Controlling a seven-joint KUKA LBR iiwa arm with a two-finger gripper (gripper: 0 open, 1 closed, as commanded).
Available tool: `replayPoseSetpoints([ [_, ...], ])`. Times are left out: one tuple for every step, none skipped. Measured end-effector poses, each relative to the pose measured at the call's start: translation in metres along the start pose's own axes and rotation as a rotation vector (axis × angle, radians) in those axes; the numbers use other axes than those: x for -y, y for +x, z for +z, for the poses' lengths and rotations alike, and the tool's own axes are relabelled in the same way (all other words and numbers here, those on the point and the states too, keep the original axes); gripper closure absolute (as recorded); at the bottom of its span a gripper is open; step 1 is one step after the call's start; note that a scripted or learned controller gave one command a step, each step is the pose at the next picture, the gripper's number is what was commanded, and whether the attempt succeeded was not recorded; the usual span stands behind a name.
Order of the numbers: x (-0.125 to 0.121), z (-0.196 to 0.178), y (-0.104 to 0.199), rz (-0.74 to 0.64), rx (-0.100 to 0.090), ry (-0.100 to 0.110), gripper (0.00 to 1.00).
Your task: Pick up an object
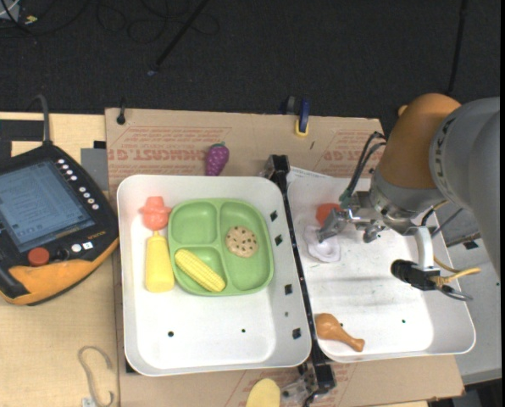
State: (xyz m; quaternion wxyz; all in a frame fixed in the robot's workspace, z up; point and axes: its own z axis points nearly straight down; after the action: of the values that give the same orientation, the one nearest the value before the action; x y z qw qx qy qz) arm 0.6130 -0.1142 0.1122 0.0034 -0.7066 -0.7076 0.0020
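My claw [335, 227] hangs over the right bin [456, 329], its tip just above a white object [324, 250] and beside an orange-red one [327, 213]; its state I cannot tell.

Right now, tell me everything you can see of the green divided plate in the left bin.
The green divided plate looks like glossy moulded plastic, rounded-square, with three compartments. It lies flat in the upper middle of the left bin. A cookie sits in its right compartment, and a yellow corn cob lies tilted across its lower left part, partly over the rim. A yellow bottle stands against its left edge; contact is uncertain.
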Motion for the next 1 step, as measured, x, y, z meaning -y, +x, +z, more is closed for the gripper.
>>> replayPoseSetpoints([
  [-0.0010,0.0245,0.0025,0.002,0.000,-0.007,0.00],
])
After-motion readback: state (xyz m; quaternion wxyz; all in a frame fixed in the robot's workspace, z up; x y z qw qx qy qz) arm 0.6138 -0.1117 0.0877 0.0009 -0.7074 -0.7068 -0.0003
